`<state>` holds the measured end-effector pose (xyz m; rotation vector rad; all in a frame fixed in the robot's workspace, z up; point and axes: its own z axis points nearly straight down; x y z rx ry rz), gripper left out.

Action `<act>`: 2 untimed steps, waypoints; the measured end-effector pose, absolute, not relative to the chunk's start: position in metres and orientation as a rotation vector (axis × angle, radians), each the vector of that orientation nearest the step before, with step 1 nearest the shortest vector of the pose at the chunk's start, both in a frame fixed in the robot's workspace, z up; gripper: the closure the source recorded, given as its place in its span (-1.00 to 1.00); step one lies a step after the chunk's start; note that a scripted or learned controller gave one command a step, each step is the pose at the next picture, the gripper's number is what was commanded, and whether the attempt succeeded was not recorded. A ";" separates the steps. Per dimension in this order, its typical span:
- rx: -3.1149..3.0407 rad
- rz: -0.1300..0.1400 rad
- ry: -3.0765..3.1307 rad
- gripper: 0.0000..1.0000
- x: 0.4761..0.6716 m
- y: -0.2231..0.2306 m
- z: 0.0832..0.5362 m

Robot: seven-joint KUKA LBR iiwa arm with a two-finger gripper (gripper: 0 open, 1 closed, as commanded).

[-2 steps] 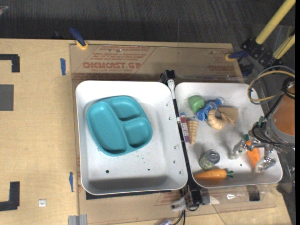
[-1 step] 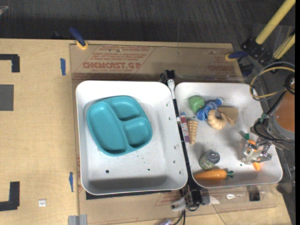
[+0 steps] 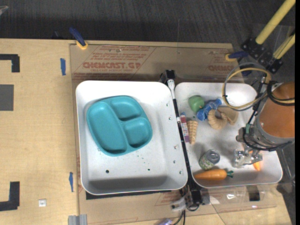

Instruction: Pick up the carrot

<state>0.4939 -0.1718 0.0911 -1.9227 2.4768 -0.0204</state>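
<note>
The carrot (image 3: 212, 174), orange with a small green stub at its right end, lies flat along the front wall of the right bin (image 3: 273, 174). My gripper (image 3: 243, 159) hangs low over the bin's front right part, a little to the right of the carrot and behind it, apart from it. A small orange piece (image 3: 257, 165) lies just right of the gripper. The arm's orange band (image 3: 280, 116) rises above it.
A round tin (image 3: 209, 158) stands just behind the carrot. Further back lie a cone-shaped toy (image 3: 192, 131), a green item (image 3: 196, 102), a blue item (image 3: 209, 108) and a tan pastry-like item (image 3: 221, 118). The left bin (image 3: 93, 172) holds a teal divided plate (image 3: 119, 124).
</note>
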 end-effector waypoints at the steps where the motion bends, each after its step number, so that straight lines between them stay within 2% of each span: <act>1: -1.914 -0.023 2.474 1.00 0.497 -0.170 0.102; 2: -1.914 -0.020 2.474 -1.00 0.496 -0.169 0.101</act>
